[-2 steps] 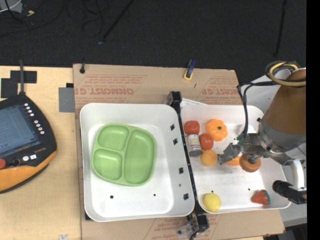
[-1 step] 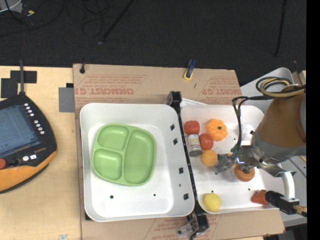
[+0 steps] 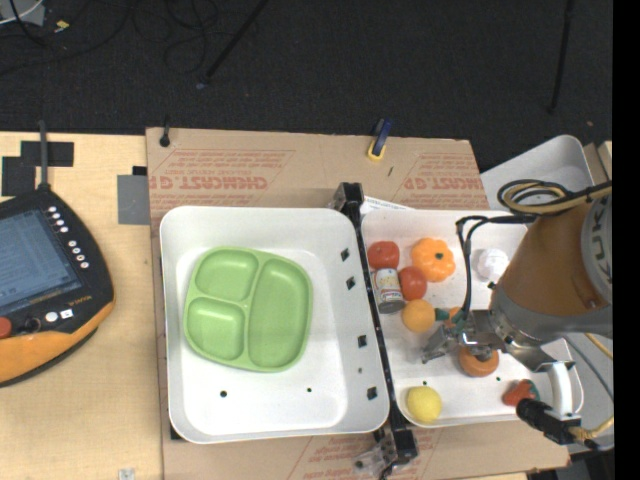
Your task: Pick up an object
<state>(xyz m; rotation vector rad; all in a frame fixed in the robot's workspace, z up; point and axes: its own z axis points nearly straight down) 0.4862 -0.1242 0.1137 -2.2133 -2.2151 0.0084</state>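
A dark floor strewn with cables fills the upper frame behind a cardboard-topped bench (image 3: 300, 173) carrying two shallow white bins side by side, with an orange-edged control pendant (image 3: 40, 283) lying at far left. The left bin (image 3: 190, 388) holds a green divided plate (image 3: 250, 308). The right bin (image 3: 455, 408) holds a scatter of small items: an orange pumpkin-shaped piece (image 3: 433, 258) and a red piece (image 3: 383, 256) near its upper part, a small can (image 3: 389, 288) and a second red piece (image 3: 414, 285) beneath them, an orange ball (image 3: 419, 316) mid-bin, and a yellow lemon-like piece (image 3: 424, 405) near the lower edge. The arm reaches in from the right, its hand (image 3: 452, 340) low among the items at the bin's centre, just beside an orange object (image 3: 479, 361) to its lower right; whether the hand is spread or clenched cannot be told here. Nothing is visibly caught in it, so the pick appears unfinished: a grasp and a lift clear of the bin seem still to come.
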